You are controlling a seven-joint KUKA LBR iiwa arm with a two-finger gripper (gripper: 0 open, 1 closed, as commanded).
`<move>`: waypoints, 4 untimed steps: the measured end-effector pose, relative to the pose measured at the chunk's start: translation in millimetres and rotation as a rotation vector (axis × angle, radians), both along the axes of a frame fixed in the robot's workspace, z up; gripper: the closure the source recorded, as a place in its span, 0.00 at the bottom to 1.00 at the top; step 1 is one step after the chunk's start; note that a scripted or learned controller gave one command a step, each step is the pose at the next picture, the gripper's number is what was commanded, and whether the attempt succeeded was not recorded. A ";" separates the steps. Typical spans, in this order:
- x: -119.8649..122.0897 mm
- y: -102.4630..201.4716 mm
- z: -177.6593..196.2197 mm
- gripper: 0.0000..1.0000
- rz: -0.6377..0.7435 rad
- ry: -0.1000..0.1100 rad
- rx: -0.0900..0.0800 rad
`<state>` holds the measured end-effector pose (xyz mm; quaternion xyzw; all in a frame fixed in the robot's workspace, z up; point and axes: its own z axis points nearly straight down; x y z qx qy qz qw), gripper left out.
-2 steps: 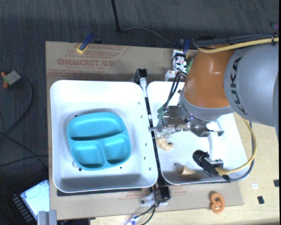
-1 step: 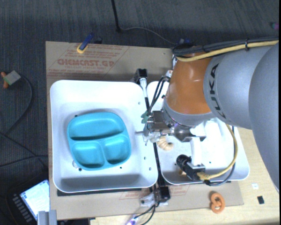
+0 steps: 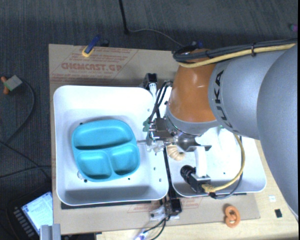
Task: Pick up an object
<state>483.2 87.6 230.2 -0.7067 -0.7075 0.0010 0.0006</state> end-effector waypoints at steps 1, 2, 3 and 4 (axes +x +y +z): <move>0.8 -64.7 15.8 1.00 -0.002 -0.002 -0.001; 0.1 -22.0 0.4 1.00 -0.001 0.000 0.000; 0.0 -11.8 2.3 1.00 0.000 0.000 0.000; 0.0 -11.9 2.2 0.00 0.000 0.000 0.000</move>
